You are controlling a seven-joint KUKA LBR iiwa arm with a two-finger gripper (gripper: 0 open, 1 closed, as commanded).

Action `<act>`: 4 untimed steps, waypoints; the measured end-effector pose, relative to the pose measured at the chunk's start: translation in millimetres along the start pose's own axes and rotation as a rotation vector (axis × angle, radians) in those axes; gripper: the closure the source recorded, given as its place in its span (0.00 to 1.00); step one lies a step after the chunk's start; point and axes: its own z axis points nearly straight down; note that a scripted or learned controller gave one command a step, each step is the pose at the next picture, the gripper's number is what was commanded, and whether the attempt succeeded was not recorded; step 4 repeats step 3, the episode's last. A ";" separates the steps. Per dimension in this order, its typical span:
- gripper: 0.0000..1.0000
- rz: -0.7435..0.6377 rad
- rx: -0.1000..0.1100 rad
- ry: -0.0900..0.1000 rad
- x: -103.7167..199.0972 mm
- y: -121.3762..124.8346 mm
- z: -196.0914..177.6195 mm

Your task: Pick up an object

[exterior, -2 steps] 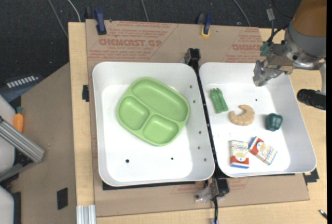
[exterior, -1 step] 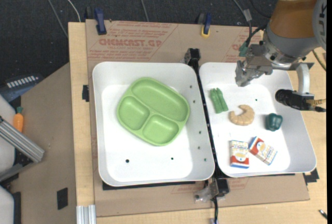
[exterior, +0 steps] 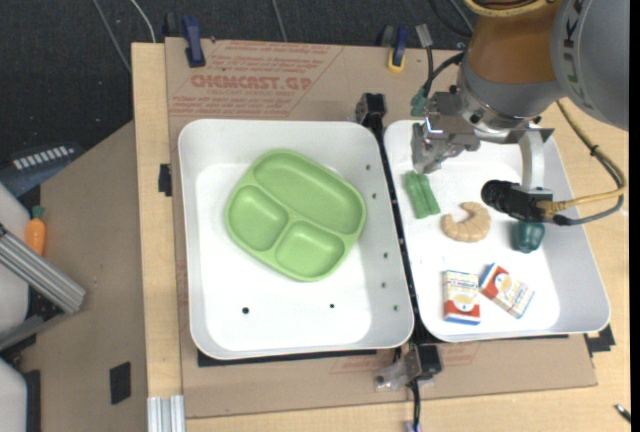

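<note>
**Gripper over the far left corner of the right bin, nothing seen in its grasp**

We see the gripper [exterior: 432, 158] poised over the far left corner of the right bin [exterior: 575, 312], with the grey arm and its orange band reaching in from the bench's right side. We cannot tell whether the gripper is spread or closed, and we see nothing held in it.

Just below the gripper's tip, a green bar [exterior: 421, 194] lies flat along the bin's left wall. Whether the two touch we cannot tell. A tan croissant [exterior: 467, 223] sits just beside the bar, toward the middle of the bin. A small teal object [exterior: 528, 237] lies further right, nearer the right wall. Two small red, white and blue boxes rest toward the bin's near edge: the left box [exterior: 460, 297] lies almost square to that edge, and the right box [exterior: 508, 289] is tilted, just beside it.

In the left bin [exterior: 190, 250] a green divided plate [exterior: 295, 215] lies flat around the middle, well apart from the gripper.
</note>
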 end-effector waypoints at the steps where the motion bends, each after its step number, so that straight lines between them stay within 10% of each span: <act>1: 1.00 0.001 0.002 0.000 47.1 6.0 21.7; 2: 1.00 0.001 0.000 0.000 95.2 14.7 26.5; 3: 0.00 0.005 0.000 -0.001 92.8 14.9 26.0; 4: 0.00 0.005 0.000 -0.001 92.8 14.9 26.0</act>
